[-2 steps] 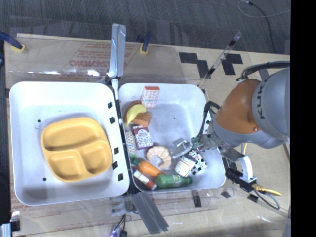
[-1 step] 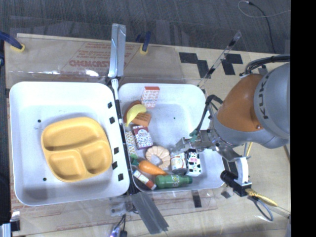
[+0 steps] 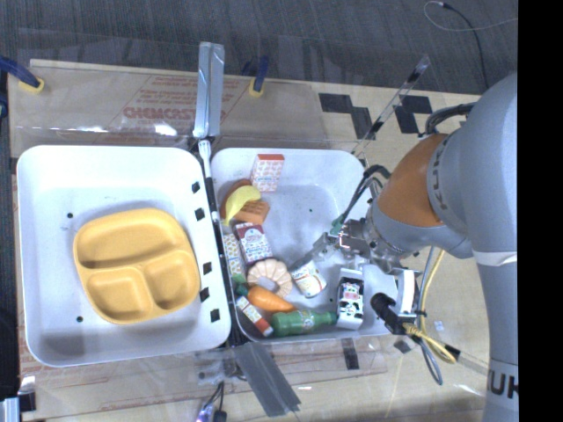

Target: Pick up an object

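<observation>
The right bin [image 3: 303,170] holds several small items along its left and front sides: a red and white carton [image 3: 268,171], a banana [image 3: 238,200], a red and white packet [image 3: 252,241], a shrimp-like toy [image 3: 269,275], a carrot [image 3: 268,300], a green bottle [image 3: 303,321], a black and white milk carton [image 3: 350,301] and a small white cup [image 3: 307,280]. My gripper [image 3: 318,251] is low inside this bin, pointing left, just above and to the right of the white cup. Nothing can be seen held in it.
The left bin [image 3: 44,174] holds a yellow divided tray [image 3: 136,260]. A metal divider bar [image 3: 208,90] stands between the bins at the back. The arm's grey and orange wrist [image 3: 413,192] overhangs the right bin's right side. Cables hang near the front right corner.
</observation>
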Robot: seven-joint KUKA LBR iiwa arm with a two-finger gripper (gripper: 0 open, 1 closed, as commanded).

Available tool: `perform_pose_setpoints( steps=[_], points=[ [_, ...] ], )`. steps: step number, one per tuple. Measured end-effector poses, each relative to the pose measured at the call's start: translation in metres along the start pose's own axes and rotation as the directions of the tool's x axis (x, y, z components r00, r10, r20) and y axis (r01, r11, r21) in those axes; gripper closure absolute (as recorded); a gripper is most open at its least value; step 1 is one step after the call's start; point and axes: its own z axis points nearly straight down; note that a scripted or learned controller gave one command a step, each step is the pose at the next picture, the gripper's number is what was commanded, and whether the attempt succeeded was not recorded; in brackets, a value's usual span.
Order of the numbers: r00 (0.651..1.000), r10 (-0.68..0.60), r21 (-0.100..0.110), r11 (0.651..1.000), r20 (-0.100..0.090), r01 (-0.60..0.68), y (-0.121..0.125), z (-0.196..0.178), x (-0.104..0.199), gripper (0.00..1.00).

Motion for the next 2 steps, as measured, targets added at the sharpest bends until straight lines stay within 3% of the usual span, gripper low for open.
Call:
perform_pose_setpoints(
  steps=[1, 2],
  points=[
    [0.983, -0.184, -0.002, 0.983, -0.001, 0.184, -0.036, -0.001, -0.001, 0.00],
    [0.978, -0.208, 0.001, 0.978, 0.000, 0.208, -0.031, 0.000, 0.084, 0.00]
  ],
)
